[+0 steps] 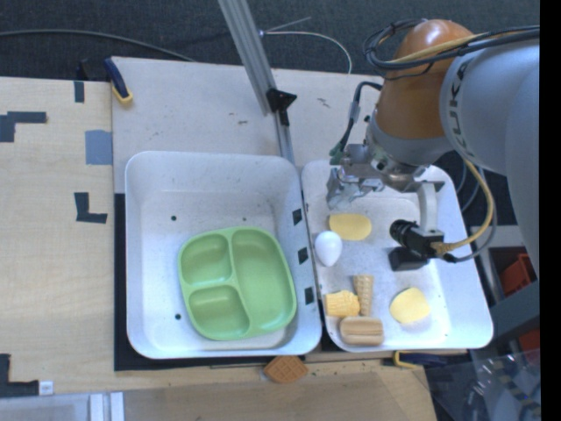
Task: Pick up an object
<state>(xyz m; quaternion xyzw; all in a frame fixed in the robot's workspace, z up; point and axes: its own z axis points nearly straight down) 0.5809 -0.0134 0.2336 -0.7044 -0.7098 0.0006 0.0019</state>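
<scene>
- Wooden bench at far left, with dark tape marks scattered across it.
- Blue clamp with a yellow tip at the far corner of the pale board, well apart from both bins.
- Left bin, shallow and white, holding one thing.
- Green divided plate, three compartments, lying flat in the near half of the left bin, close to its right wall.
- Grey metal pole, slanting down from the top edge to the far rim between the two bins.
- Brown waffle-like cookie outside the bins, on the bench just below where they meet.
- White egg in the right bin, against its left wall.
- Yellow ridged piece nearer the front, touching the waffle cone beside it.
- Gripper low over the far left part of the right bin, pointing down just above the flat yellow oval; apart or together, impossible to tell; nothing seen held.
- Tan bun at the front rim, just below the cone.
- Round yellow piece to the right, apart from the rest.
- Grey arm with an orange band over the right bin's far end.
</scene>
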